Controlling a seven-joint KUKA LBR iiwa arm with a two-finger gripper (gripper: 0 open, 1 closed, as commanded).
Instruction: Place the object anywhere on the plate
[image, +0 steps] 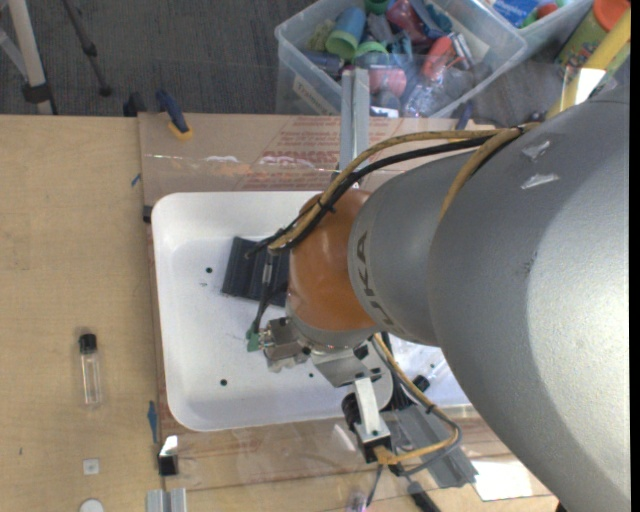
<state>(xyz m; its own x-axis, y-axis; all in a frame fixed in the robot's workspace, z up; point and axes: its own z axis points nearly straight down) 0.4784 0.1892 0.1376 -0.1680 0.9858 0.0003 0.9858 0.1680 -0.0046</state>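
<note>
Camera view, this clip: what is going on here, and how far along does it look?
The grey KUKA arm reaches in from the right and hangs over the white bin, its bulk and orange band covering much of the bin. A dark, flat object lies in the bin, partly under the arm. The gripper end is hidden, so I cannot tell whether anything is held. No plate can be made out, so placement is not confirmed. A clear tub of colourful items sits beyond the bench.

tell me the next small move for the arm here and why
Probably lift the arm straight up a little. It hangs low over the white bin and covers most of it, so apart from a dark flat item at its edge, no plate can be picked out yet.
</note>
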